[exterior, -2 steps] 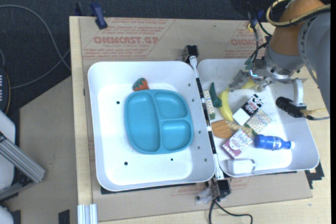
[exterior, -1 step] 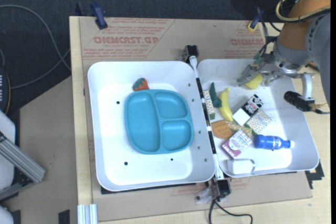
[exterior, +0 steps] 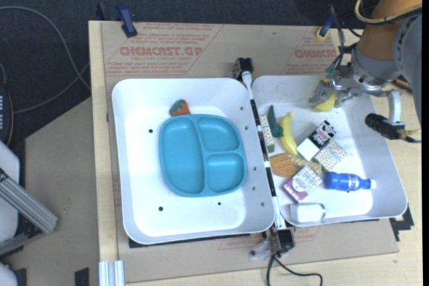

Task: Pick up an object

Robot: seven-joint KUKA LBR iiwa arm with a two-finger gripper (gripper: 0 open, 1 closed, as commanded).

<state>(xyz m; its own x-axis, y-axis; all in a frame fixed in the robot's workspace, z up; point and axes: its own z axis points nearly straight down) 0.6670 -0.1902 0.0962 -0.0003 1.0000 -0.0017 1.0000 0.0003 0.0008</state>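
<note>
The pincer (exterior: 326, 98) sits at two o'clock in the right bin (exterior: 392, 164), clamped on a yellow object (exterior: 324, 103). A blue plate (exterior: 201, 155) lies in the left bin (exterior: 134, 144).

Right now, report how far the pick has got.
Done: the gripper is down in the right bin, at its far end. In hand: something yellow sits at its tip, but whether it is gripped I cannot tell. Left: a lift clear of the bin. The banana, blue bottle and packets lie loose; the blue tray sits in the left bin.
</note>
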